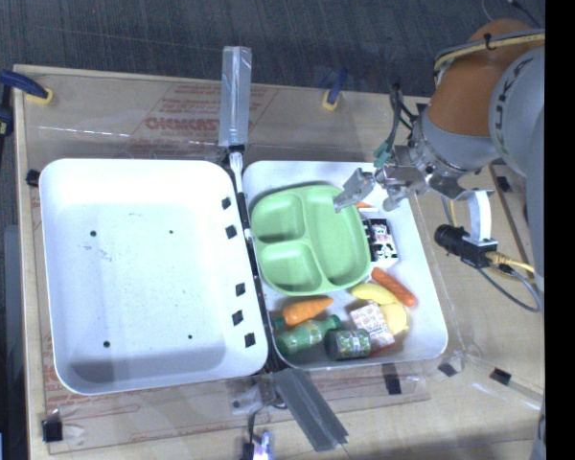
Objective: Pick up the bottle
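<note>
A green bottle (302,336) lies on its side near the front wall of the right bin (429,295), just below an orange carrot (307,309). Beside it on the right lies a small dark jar-like container (350,345) with a label. My gripper (374,195) hovers over the back right of that bin, above the far edge of the green divided plate (307,238). Its fingers (351,195) stand apart, open, with nothing between them. The bottle is well forward and left of the gripper.
The right bin also holds a red-orange carrot (395,287), a yellow banana (383,301), a printed packet (374,322) and a black-and-white card (381,240). The left bin (134,276) stands alongside, past a divider with black clips (241,286).
</note>
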Robot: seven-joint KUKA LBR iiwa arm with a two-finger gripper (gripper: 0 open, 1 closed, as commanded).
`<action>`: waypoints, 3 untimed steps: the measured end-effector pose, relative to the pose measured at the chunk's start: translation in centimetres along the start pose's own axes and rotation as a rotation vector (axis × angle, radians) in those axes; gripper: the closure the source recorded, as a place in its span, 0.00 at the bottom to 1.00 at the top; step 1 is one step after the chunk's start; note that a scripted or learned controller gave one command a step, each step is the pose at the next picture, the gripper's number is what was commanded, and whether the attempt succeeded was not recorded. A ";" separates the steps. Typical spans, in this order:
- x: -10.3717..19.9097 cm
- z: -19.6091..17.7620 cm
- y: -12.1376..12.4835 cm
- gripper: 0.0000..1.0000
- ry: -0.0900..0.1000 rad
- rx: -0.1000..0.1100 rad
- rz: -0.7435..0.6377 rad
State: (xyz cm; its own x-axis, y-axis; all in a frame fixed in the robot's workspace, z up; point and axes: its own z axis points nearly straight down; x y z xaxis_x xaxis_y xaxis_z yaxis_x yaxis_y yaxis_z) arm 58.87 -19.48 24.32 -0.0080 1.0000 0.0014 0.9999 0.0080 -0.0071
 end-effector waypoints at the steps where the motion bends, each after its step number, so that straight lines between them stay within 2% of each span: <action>1: 5.9 14.2 3.1 0.00 -0.008 -0.016 -0.035; 2: 4.5 12.6 3.1 1.00 -0.031 -0.026 -0.026; 3: 4.0 2.0 6.5 1.00 0.000 -0.002 0.251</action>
State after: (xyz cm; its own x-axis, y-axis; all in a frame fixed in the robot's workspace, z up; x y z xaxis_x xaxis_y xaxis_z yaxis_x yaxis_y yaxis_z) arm 65.32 -15.46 22.25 0.2403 0.9707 -0.0001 0.9707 -0.2403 -0.0050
